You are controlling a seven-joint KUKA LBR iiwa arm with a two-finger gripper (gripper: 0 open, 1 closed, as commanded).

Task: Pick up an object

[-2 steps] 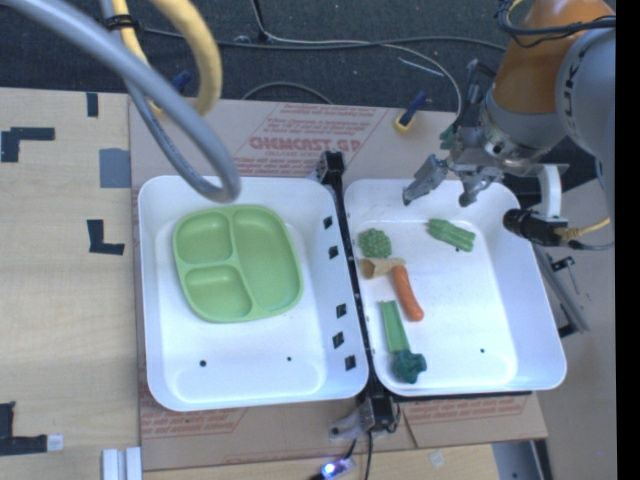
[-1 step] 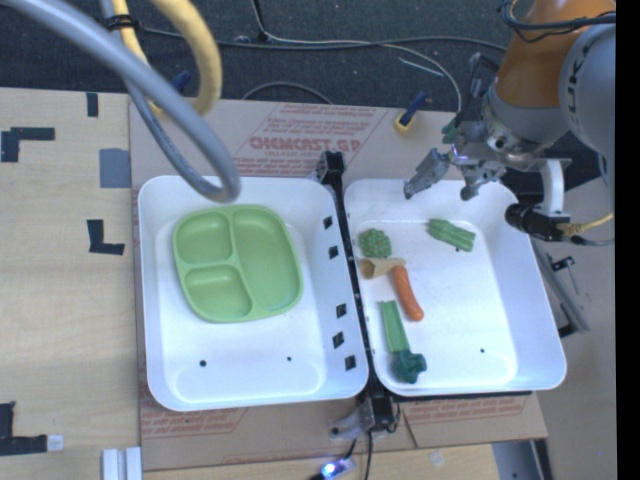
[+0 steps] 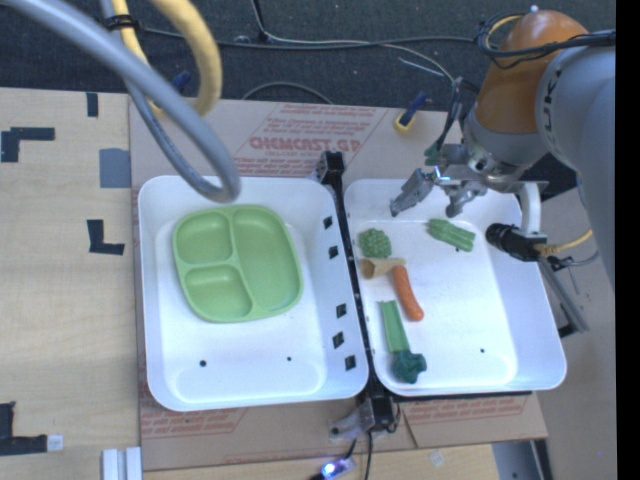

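Green plastic, a divided plate (image 3: 238,263) lay in the left bin (image 3: 160,298), toward that bin's ten o'clock corner, with a grey hose (image 3: 150,108) curving down to the rim at twelve o'clock. The black divider (image 3: 343,268) ran between the two bins.

In the right bin (image 3: 500,338), a small green broccoli head (image 3: 375,242) sat at about ten o'clock, touching a brownish piece (image 3: 379,265) just below it. An orange carrot (image 3: 406,293) lay near the bin's centre, tilted from eleven to five o'clock. Below it, at seven o'clock, a long green stalk with a dark leafy end (image 3: 398,343) lay nearly upright in the view. A green bean-like piece (image 3: 451,234) rested at about one o'clock in the bin.

The gripper (image 3: 435,196) hung over the bin's twelve o'clock edge, its two fingers spread wide apart with nothing between them; the bean-like piece lay just beside the right finger, at its five o'clock, apart from it.
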